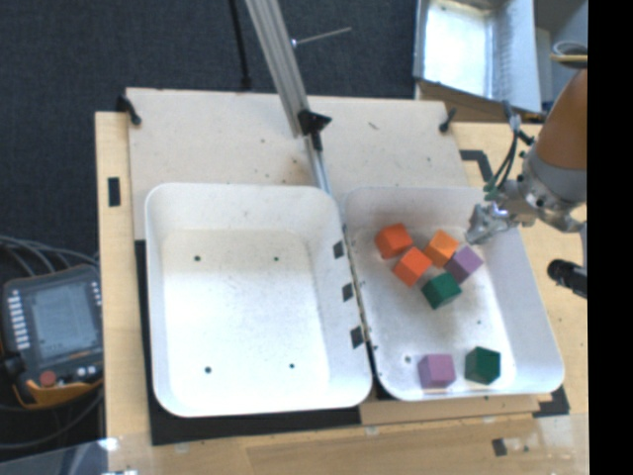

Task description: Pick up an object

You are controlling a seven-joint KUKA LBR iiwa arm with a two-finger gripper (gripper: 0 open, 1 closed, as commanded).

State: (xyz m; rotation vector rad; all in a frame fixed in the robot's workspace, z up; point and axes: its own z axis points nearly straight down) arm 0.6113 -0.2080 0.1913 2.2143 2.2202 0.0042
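Observation:
The right bin (514, 295) holds several small blocks. Three orange blocks (394, 239) (412, 264) (442, 246) cluster near its middle, with a purple block (464, 262) and a green block (441, 290) beside them. A second purple block (435, 369) and a second green block (483, 364) lie near the bin's front wall. My gripper (482, 224) hangs over the bin's back right part, just above and right of the cluster, close to the rightmost orange block and the purple one. Nothing shows between its fingers.
The left bin (247, 300) sits beside the right one, sharing a divider with black clips (351, 290). A slanted aluminium post (282, 62) rises from the bench behind the bins. A teach pendant (54, 325) lies off the bench at left.

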